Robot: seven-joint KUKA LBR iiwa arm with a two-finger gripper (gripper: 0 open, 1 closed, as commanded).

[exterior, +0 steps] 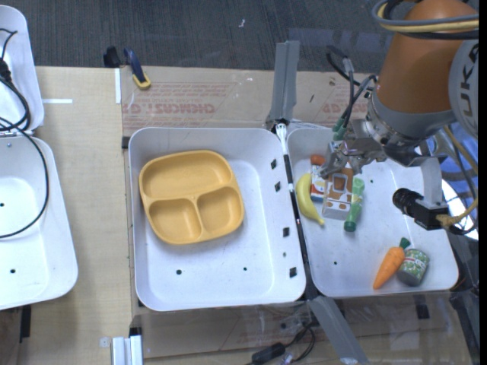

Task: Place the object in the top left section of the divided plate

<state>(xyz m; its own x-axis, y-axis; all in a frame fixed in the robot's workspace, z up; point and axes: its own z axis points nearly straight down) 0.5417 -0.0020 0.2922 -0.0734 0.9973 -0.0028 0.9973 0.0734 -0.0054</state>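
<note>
You see the grey arm with its orange band reaching in from the right, with the two-finger gripper (340, 160) low over the upper left part of the right shallow white bin (437, 276). From this angle you cannot tell whether the pincer is spread or closed, nor whether anything sits in it. Just below it lies a cluster of toy food: a small white and orange printed carton (338, 195), a yellow plastic banana (307, 198) curving along the bin's left wall, and a green cylindrical piece (354, 204) lying beside the carton on its right. Which of these is the object to be moved, you cannot say from here, but all of them rest in the right bin. Near that bin's lower right corner an orange toy carrot with a green top (389, 265) lies tilted, touching a small grey-green can-shaped item (414, 265). In the left shallow white bin (221, 280) sits the yellow divided plate (191, 197), its single wide section toward the top and two smaller sections below, a little tilted.
</note>
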